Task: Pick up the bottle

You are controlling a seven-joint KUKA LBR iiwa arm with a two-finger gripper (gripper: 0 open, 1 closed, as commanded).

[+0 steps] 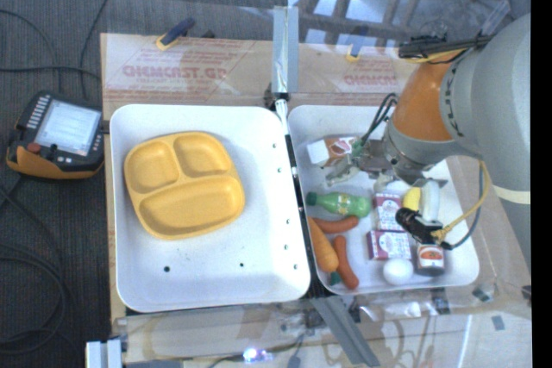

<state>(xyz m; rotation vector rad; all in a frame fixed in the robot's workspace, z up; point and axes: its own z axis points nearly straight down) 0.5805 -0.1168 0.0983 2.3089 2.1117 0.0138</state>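
- The gripper (352, 165) hangs low in the far part of the right bin (466, 271); its dark metal parts are tangled against the clutter, and I cannot tell how wide it stands or whether it has hold of anything.
- The bottle (341, 203) lies just to the near side of the gripper, a little to its left. From this slant I cannot say whether the two touch.
- The bottle lies flat on the bin floor, its long axis running left to right across the bin, with the narrow neck end pointing left and the body end pointing right.
- It is a small green bottle with a yellowish-green label band round its body, and it looks glossy.
- My judgement: the coming move turns on a short shift toward the near side and a descent, with the gripper closing across the bottle's short width.
- Crowding it: a sausage (335, 224) just on its near side, two carrots (326, 250) nearer still, and small cartons (390, 228) at its right end.
- In the left bin (129, 271), a yellow divided tray (184, 184) sits well apart from all this.
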